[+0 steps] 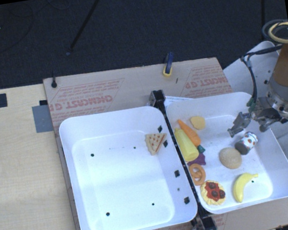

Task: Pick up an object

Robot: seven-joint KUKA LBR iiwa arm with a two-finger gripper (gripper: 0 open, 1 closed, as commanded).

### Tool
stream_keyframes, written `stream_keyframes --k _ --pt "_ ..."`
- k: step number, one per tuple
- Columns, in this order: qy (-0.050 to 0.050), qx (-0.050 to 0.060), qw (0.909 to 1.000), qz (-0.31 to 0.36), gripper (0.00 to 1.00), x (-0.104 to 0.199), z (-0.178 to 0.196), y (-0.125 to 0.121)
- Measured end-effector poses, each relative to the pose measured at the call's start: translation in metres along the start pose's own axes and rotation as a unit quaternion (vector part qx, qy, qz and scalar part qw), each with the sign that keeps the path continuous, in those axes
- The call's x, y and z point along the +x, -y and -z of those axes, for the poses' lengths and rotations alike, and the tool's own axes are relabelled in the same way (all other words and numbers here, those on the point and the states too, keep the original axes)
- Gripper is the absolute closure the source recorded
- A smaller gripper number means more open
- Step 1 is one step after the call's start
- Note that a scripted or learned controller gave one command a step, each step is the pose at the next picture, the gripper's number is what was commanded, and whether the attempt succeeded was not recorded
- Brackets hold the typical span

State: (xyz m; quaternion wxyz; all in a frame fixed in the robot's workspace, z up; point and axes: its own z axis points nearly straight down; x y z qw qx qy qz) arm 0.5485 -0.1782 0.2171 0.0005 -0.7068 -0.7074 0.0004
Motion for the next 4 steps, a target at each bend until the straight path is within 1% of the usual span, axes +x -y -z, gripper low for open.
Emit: stream_keyframes --k 1,2,3,4 --pt "-0.004 0.007 1.0000 0.002 0.00 0.087 -0.110 0.033" --pt "-0.001 0.002 1.0000 -0.001 0.00 0.081 -0.104 0.030" --pt "-0.001 0.000 1.0000 0.000 0.00 0.049 -0.129 -0.010" --pt "-0.001 -0.002 1.0000 0.002 0.00 0.098 -0.128 -0.040"
